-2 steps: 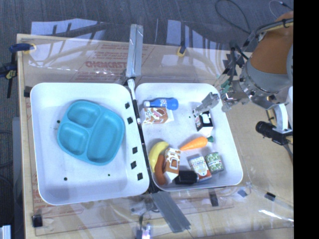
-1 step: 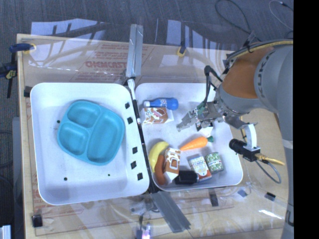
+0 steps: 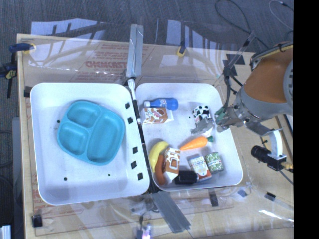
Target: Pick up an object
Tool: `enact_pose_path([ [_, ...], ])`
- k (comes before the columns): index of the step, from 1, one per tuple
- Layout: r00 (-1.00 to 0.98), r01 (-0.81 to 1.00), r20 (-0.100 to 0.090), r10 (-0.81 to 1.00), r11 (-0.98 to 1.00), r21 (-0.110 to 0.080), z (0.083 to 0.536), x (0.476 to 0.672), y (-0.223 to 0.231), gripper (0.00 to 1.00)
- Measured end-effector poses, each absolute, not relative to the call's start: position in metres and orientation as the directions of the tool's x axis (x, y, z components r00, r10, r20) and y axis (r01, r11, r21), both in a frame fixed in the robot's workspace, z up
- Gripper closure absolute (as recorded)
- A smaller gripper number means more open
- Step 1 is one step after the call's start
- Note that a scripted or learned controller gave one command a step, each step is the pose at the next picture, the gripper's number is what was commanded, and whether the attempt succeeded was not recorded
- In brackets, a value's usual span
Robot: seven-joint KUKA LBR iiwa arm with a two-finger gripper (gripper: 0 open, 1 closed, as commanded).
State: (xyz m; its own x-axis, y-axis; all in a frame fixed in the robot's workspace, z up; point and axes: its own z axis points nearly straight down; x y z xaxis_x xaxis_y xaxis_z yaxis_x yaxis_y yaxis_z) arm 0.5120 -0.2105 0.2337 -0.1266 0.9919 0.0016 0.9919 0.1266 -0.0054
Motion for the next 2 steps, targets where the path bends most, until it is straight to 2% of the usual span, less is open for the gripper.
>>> enact_pose_path([
  [1,-0.142,0.99,0.003,0.99,0.142,-0.01,0.2056,0.5261,-0.2104,0.0],
  [2,-0.16,0.987,0.004,0.987,0.16,-0.009,0.2025,0.5236,-0.2097,0.0],
])
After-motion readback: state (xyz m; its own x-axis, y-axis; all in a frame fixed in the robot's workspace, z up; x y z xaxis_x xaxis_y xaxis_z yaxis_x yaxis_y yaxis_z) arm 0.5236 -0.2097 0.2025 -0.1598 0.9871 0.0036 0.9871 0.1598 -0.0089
